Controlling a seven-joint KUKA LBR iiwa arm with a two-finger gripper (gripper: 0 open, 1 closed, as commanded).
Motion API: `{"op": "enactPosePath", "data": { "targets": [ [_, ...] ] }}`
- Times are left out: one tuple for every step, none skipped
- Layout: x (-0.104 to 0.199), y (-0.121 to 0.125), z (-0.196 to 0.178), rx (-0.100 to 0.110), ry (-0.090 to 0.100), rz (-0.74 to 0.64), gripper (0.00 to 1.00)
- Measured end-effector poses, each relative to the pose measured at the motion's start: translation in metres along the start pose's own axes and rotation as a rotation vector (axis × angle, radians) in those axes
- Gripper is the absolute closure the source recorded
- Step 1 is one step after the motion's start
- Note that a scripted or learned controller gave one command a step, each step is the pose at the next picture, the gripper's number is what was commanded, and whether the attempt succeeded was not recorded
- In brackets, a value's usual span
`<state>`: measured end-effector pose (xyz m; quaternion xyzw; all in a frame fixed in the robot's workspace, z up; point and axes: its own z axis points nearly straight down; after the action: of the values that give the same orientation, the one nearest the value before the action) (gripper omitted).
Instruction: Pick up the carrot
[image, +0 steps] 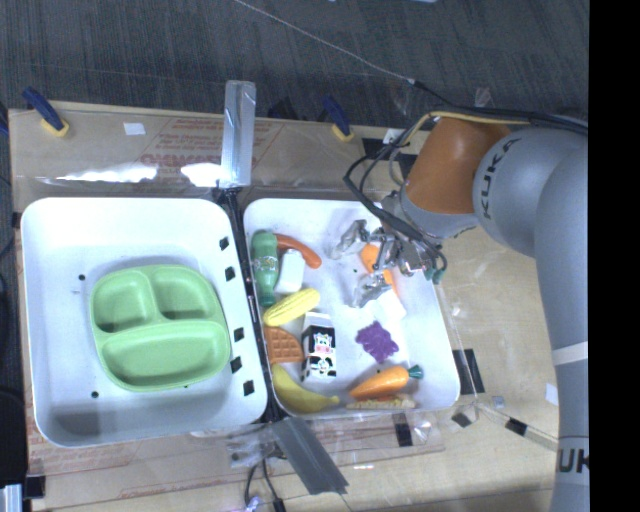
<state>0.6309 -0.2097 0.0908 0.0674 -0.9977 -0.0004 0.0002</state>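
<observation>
The grey arm's two-finger gripper (365, 265) hangs over the far middle of the right white bin (437, 330), its metal fingers (371, 288) spread apart with nothing clearly between them; a small orange piece (371, 254) sits just beside them, and I cannot tell what it is. The orange plastic carrot with a green leafy top (383, 381) lies on the bin floor at the near right, just near of the purple grape bunch (377, 341) and right of the yellow banana (300, 394). Its long axis runs roughly left to right, tilted slightly, with the tapered tip to the left and the green top to the right. I judge the step to be the approach: the gripper is well apart from the carrot, so the next move calls for travelling toward the near edge, turning the fingers across the carrot's width, and descending without nudging the grapes.
</observation>
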Motion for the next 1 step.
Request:
{"op": "enactPosePath", "data": {
  "targets": [
    [-0.0031,0.0017,-0.0128,0.003,-0.006,-0.009,1.0]
  ]
}}
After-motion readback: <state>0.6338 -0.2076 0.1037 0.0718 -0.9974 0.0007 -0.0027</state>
